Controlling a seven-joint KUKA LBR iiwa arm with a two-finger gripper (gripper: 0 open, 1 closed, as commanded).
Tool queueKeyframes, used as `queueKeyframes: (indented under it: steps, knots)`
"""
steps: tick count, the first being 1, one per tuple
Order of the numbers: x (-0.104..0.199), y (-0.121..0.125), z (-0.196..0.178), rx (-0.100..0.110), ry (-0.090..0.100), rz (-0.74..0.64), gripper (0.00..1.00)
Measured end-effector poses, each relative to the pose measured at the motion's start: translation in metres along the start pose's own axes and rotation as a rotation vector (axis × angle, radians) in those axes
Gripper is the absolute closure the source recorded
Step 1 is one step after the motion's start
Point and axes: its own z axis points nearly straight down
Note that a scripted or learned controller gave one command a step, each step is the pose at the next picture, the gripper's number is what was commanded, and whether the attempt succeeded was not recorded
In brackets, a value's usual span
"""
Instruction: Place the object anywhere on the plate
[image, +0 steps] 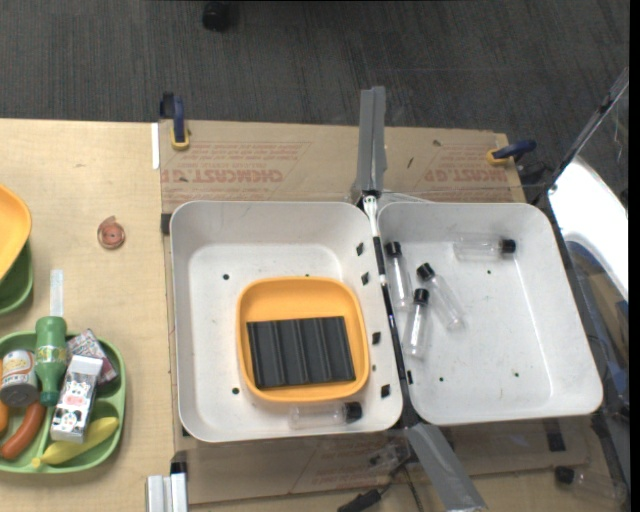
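Note:
An orange plate (300, 291) sits in the left bin (200, 300), with a black ribbed slab (301, 352) lying flat on it. A clear tube with a black cap (322, 415) lies on the bin floor just in front of the plate, off its rim. Several more clear tubes with black caps lie in the right bin (520, 350): a cluster near its left wall (416, 322) and one apart at the back (484, 247).
A metal divider post (371, 140) stands behind the seam between the bins. Left of the bins, the wooden bench holds a green tray of toy food (60, 415) and stacked orange and green dishes (10, 250). A pale grey-white shape (595, 215) leans in at the right edge.

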Motion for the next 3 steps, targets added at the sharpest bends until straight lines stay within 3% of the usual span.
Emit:
queueKeyframes:
  steps: [1,2,3]
  knots:
    - [0.008,0.063,-0.006,-0.002,-0.001,-0.29,1.0]
    - [-0.007,0.003,-0.005,-0.001,-0.001,-0.461,1.0]
    - [-0.019,-0.031,-0.004,-0.002,-0.002,-0.843,1.0]
